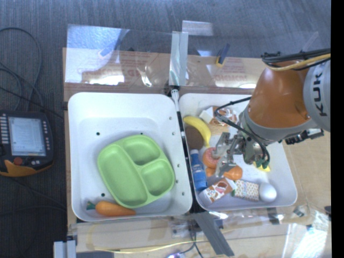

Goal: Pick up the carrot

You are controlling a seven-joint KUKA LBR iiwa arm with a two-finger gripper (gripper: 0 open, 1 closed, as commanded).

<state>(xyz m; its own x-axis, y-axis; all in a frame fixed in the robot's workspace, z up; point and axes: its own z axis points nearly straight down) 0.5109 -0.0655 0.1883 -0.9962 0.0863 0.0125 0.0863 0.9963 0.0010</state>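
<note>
Carrot (110, 209) lies at lower left of frame, in left bin (80, 122), just below green divided plate (136, 170), near the bin's front wall. Arm w/ orange band sits over right bin (285, 181), centre-right of frame. Gripper (226, 153) low among clutter: banana (197, 129), blue bottle (198, 171), white egg (267, 193). Fingers possibly apart; can't tell, view too cluttered.

Carrot (112, 209): orange, tapered, green stub at its left end, lying flat and nearly horizontal, lower left of the frame. It sits on the floor of the left bin (80, 117) along the near wall, just below the green divided plate's (135, 170) lower-left edge. Nothing is gripping it.
</note>
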